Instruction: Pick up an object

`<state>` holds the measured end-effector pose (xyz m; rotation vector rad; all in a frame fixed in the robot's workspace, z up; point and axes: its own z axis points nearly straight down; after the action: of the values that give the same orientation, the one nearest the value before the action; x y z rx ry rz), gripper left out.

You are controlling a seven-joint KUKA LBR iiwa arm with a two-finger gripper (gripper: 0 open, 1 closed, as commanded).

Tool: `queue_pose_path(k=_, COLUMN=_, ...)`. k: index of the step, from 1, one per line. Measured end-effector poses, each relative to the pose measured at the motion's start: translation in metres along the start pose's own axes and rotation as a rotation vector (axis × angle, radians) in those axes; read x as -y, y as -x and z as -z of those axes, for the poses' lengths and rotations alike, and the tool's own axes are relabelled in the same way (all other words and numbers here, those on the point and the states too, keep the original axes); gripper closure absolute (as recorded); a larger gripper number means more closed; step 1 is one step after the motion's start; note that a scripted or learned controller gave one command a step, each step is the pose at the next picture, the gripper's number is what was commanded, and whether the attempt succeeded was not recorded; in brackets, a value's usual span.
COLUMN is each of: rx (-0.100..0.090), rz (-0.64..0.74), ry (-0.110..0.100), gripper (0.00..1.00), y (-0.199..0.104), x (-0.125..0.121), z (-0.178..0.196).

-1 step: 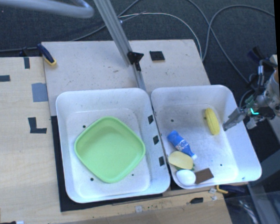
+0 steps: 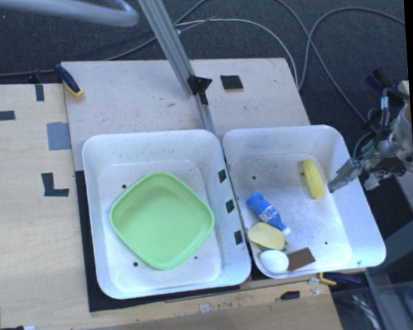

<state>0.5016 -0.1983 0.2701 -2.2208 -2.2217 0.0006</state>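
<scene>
Two shallow white bins sit side by side on the bench. The left bin (image 2: 96, 204) carries a green square plate (image 2: 162, 219) near its centre. The right bin (image 2: 350, 207) holds the candidate objects: a yellow oblong piece (image 2: 312, 179) near its right wall; a blue tube (image 2: 266, 211) near the middle; a pale yellow piece (image 2: 266, 235) touching the tube's lower end; a white egg-shaped item (image 2: 274, 261) and a small brown block (image 2: 301, 258) at the front edge. The gripper (image 2: 348, 173) hangs over the right wall, just beside the yellow oblong piece and apart from it. Whether its jaws are spread or pressed together cannot be told. Judged from this, nothing is lifted: approach, grasp and lift all remain.
</scene>
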Motion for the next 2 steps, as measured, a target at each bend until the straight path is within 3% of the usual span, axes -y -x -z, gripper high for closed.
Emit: queue_pose_path(k=2, rx=-0.001, rz=0.0, ry=-0.004, gripper=0.0, y=0.008, x=-0.006, z=-0.103)
